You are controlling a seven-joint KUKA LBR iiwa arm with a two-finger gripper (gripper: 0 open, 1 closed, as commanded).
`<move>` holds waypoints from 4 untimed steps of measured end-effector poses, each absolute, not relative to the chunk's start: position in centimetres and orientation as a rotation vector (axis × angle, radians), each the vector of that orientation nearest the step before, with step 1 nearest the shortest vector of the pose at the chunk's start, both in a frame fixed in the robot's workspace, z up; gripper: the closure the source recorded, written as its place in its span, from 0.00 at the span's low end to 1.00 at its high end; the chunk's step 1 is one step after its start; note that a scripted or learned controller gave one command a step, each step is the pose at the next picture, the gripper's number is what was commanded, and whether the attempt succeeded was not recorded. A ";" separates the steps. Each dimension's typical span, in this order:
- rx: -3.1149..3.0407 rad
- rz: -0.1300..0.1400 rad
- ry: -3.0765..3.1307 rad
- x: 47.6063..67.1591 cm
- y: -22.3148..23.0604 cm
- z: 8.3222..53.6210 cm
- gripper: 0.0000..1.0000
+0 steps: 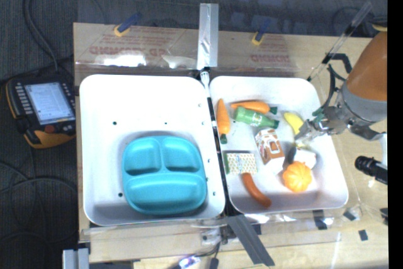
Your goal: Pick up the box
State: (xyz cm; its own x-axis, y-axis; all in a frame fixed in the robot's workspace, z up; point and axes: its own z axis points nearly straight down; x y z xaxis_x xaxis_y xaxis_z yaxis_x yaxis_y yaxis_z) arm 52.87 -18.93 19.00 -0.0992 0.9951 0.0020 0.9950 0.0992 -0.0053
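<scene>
Approach stage: arm hovering at the right bin's right edge.
The two-finger gripper (310, 129), finger state unclear, must shift left onto the small red-and-white carton box (269, 145).

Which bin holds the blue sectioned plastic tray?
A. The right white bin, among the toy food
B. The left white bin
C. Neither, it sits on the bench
B: the blue sectioned plastic tray lies alone in the left white bin, while the toy food sits in the right white bin.
</scene>
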 end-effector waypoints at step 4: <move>-1.225 0.001 -2.895 48.8 -22.1 43.3 1.00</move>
State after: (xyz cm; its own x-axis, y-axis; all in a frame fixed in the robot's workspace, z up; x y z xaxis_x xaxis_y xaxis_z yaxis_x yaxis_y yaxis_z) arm 48.77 -22.14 43.29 -0.6964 0.7176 -0.0016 0.7176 0.6964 0.0000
